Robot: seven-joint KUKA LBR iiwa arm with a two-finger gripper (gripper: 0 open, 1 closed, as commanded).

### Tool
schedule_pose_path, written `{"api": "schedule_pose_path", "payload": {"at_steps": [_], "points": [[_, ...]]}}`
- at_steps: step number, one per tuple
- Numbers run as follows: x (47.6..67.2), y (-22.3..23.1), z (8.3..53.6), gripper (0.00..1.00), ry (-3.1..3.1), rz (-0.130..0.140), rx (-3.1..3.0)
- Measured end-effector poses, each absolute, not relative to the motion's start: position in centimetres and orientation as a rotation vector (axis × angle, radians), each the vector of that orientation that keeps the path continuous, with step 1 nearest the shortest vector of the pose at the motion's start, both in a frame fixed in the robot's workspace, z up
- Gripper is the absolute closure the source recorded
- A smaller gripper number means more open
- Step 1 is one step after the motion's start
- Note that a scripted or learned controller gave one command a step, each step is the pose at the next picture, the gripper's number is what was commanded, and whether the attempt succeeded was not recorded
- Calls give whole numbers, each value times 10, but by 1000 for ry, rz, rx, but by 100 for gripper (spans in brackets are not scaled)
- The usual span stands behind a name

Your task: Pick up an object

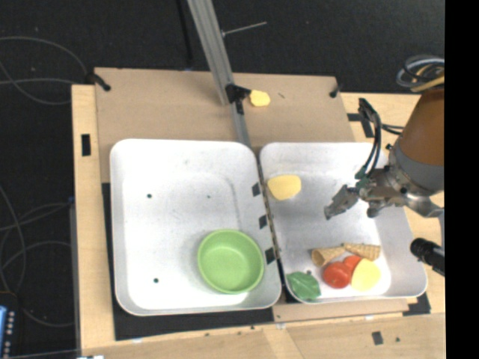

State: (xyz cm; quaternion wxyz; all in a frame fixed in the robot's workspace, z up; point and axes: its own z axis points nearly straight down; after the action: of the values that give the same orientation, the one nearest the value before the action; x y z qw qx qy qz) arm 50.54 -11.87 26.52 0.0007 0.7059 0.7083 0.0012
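Observation:
In the right bin [329, 159] a pale yellow piece [284, 187] lies near the left wall. Along the front wall sit a tan cone [346, 253], a red piece [338, 273], a yellow round piece [366, 276] and a green leaf-shaped piece [303, 284]. My gripper [353, 209] hangs over the middle right of this bin, above the cone and to the right of the pale yellow piece. Its fingers are spread open with nothing between them.
A green bowl [230, 260] sits at the front right of the left bin [150, 170]. A small yellow object [259, 99] lies on the bench behind the bins, next to a slanted metal rail [213, 43].

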Motion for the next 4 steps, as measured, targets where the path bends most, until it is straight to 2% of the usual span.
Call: {"api": "schedule_pose_path", "payload": {"at_steps": [1,2,4], "points": [[505,-119,265,0,2221,4,2219],[502,-123,203,0,2222,-7,2225],[497,-136,99,0,2218,-3,2222]]}}
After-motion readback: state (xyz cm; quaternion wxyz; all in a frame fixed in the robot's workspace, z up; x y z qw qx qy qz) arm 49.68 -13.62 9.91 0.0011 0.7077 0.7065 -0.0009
